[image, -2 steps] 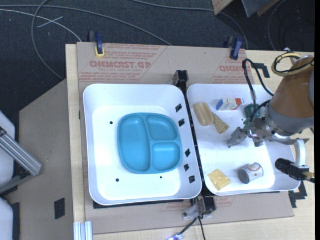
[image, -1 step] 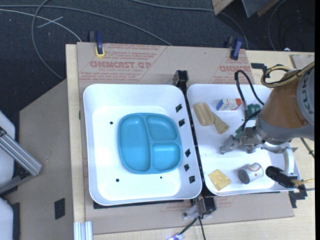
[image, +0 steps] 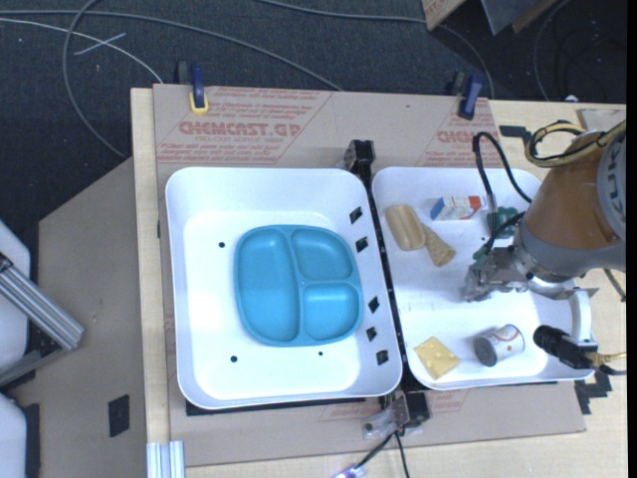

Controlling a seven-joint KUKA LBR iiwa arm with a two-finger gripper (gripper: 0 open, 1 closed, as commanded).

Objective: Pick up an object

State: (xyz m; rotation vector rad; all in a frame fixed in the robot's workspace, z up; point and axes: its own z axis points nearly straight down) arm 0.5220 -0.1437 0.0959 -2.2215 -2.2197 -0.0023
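**Inspector:** Objects in the right bin (image: 423,302) first. What lies there?

**Assistant:** Four loose items. A tan bread-like piece (image: 406,226) lies near the dividing wall in the far half, with a smaller tan wedge (image: 441,252) touching its lower end. A small white box with red and blue print (image: 456,207) lies at the far side. A yellow cracker-like square (image: 436,357) lies in the near corner by the divider. A short grey-and-white can (image: 498,345), on its side, lies to the right of the square, near the front wall.

**Inspector:** The gripper?

**Assistant:** The gripper (image: 486,279) is low over the middle of the right bin, between the wedge and the can, touching neither. Nothing shows between its fingers. Whether they stand apart or together, I cannot tell; the metal parts blur into one dark cluster.

**Inspector:** What is obscured?

**Assistant:** The arm (image: 572,212), with its orange band, covers the bin's right side, and the frame edge cuts the arm off. The print on the box is too small to read.

**Inspector:** The left bin (image: 194,297)?

**Assistant:** It holds a blue divided plate (image: 297,284), lying flat near its centre.
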